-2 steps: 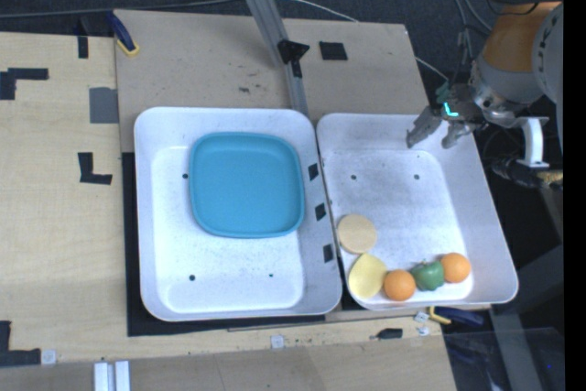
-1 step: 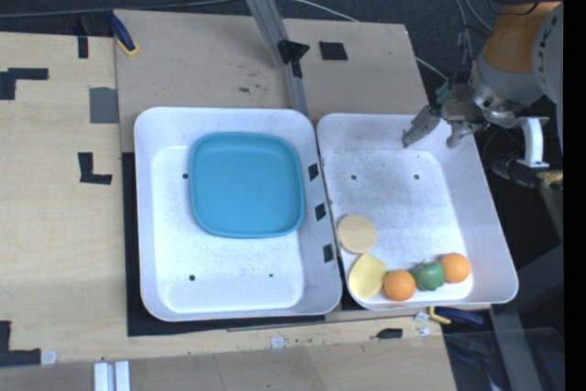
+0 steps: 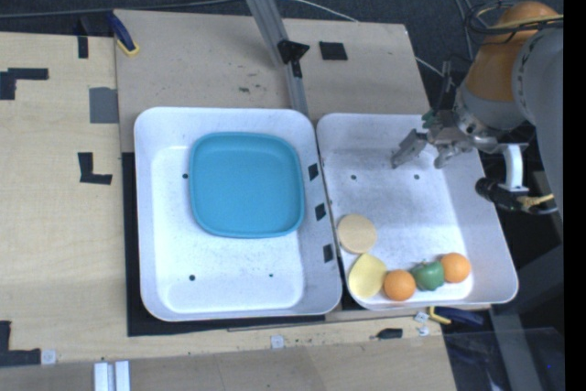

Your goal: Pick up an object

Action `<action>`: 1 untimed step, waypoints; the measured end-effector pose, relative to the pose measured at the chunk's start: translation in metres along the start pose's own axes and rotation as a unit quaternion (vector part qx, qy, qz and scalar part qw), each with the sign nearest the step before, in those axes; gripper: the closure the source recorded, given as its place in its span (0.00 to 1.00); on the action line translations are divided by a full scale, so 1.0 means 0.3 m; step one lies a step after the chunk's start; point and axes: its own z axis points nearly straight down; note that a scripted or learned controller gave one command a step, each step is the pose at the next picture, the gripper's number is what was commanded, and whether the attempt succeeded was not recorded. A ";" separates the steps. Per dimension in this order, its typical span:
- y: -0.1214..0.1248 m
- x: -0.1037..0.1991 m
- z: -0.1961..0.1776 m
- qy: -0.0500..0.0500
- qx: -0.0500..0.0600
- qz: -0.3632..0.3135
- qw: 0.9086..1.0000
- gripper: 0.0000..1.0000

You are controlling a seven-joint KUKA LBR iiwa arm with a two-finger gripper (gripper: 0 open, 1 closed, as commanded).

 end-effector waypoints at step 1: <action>-0.001 0.002 0.137 0.000 -0.002 0.000 1.000 0.00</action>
